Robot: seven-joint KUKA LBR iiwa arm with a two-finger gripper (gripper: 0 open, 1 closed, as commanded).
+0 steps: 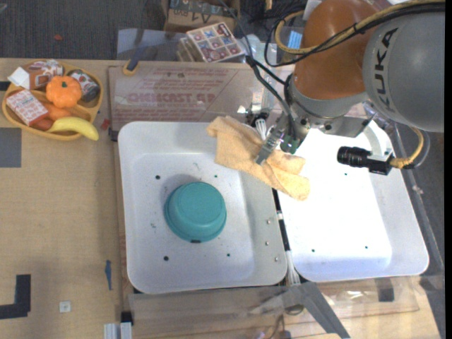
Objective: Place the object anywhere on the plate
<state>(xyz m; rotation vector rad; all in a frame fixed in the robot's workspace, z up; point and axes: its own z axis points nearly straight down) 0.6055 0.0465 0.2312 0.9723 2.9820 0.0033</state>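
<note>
A yellow cloth (256,157) lies draped over the ridge between the two white bins, stretching from the left bin's far edge into the right bin. A teal plate (195,211), turned upside down like a bowl, sits in the middle of the left bin (141,189). My gripper (269,149) comes down from the arm at the upper right and its fingers pinch a fold of the cloth near its middle.
The right bin (353,224) sits beside the left one. A black camera part (364,157) sticks out from the wrist over it. A dish of toy fruit (53,101) rests at the far left. A cardboard sheet (180,94) lies behind the bins.
</note>
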